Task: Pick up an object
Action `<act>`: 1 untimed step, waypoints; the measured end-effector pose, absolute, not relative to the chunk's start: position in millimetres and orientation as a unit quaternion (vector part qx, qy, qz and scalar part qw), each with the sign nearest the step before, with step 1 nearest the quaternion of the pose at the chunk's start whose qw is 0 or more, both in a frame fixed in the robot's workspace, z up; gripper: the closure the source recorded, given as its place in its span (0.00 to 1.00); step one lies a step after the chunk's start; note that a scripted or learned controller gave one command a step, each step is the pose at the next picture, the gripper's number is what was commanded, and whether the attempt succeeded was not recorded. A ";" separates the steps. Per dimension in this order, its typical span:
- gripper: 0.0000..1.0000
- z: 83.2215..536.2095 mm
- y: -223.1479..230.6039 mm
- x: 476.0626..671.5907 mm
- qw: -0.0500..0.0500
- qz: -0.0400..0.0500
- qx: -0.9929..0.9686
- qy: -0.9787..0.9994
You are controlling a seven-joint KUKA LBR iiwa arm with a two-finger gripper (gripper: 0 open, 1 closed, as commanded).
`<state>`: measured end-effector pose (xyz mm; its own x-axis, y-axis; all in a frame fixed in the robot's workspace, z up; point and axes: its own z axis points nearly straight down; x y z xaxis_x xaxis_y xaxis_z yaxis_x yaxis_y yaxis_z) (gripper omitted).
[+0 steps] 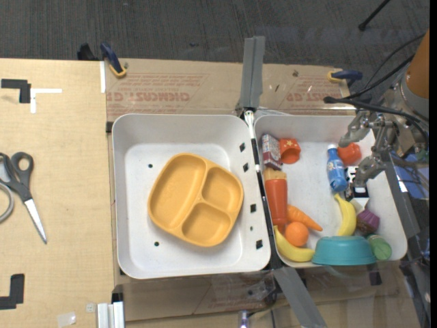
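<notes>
Hanging over the right edge of the right bin (403, 214), the gripper (360, 176) sits in the mid-right of the frame, its dark tips just above the bin floor between the blue bottle (336, 169) and the upper end of a yellow banana (347, 216). Whether it is parted or closed cannot be told from this angle, and nothing shows as held.

The nearest candidates are the blue bottle, standing slightly left of the tips, and the banana just below them. An orange piece (350, 153) lies just above the bottle. The bottle looks like light, rigid plastic with a smooth, rounded body that could slip; my judgement is that a grasp across its middle, square to its long axis, would hold best. The banana looks like a hard toy, light and curved, best taken at mid-length.

Lower in the frame lie a teal bowl (345, 251), a purple piece (368, 220), an orange ball (296, 233), a carrot (303, 217) and a second banana (292, 249). The left bin (130, 203) holds 1 yellow divided plate (196, 200).
</notes>
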<state>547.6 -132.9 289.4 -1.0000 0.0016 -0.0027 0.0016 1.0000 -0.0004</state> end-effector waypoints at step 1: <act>0.00 153.8 -122.8 484.4 0.011 -0.002 -0.008 1.000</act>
<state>484.4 -122.8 153.8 -0.9996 -0.0152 -0.0228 -0.0151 0.9999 -0.0039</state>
